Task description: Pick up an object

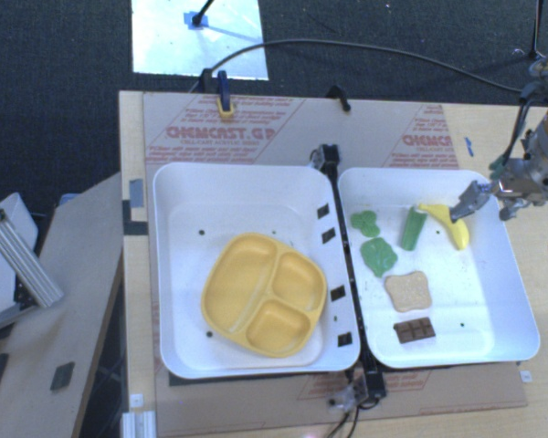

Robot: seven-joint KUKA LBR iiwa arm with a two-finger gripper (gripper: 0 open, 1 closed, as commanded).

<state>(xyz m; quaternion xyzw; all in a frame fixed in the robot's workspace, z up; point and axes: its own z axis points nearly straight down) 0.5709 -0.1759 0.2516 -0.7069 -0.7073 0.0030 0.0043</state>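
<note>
Starting at the left, you are looking at the left bin (178,272), a shallow white tray with rounded corners and a smooth, slightly glossy wall. A yellow divided plate (264,293) is lying in its near-right part: matte plastic, rounded, with three molded compartments.

Moving past the black clips along the seam, you are coming to the right bin (507,331), the same white shell. Near its far-left corner a small lumpy green piece (364,224) is sitting, and just nearer you a larger, knobbly green leafy piece (379,256) is lying beside it. A slice of toy bread (408,291), tan with a pale speckled face, is resting toward the middle, and a brown chocolate bar (414,330), scored into squares, is lying near the front edge. A smooth green cylinder (411,228) is lying tilted near the far edge, just beside a curved yellow banana (448,224).

At the right edge the arm is reaching in low over the bin's far-right corner, and the gripper (487,201) is hovering by the banana's right end. Its metal fingers (467,202) are standing spread apart, grasping nothing.
</note>
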